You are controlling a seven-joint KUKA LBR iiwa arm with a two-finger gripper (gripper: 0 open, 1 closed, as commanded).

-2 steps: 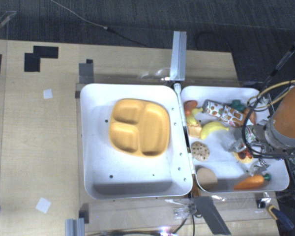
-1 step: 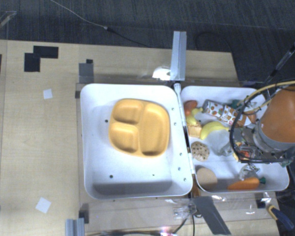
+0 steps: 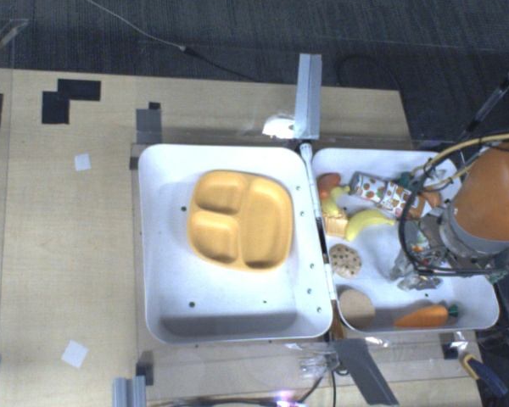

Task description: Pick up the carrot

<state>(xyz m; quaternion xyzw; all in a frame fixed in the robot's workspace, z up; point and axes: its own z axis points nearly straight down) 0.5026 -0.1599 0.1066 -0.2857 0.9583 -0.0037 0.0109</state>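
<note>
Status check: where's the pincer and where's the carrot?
Pincer over right bin, grip unclear. Carrot loose at near edge. Nothing on it.

Showed carrot point(image 3: 422, 316) lying along near wall of right bin point(image 3: 483, 316), gripper point(image 3: 414, 271) hovering just above it, yellow plate point(image 3: 240, 220) in left bin point(image 3: 165, 253).

One camera sits fixed above the bench point(image 3: 59, 253), looking down at a slant from some way off. It takes in both white bins side by side: the left bin point(image 3: 165, 253) near the middle of the frame, the right bin point(image 3: 479, 308) toward the right edge. Dark floor point(image 3: 237, 15) fills the top strip beyond the bench's far edge. The arm point(image 3: 492, 197) enters from the right side over the right bin.
</note>
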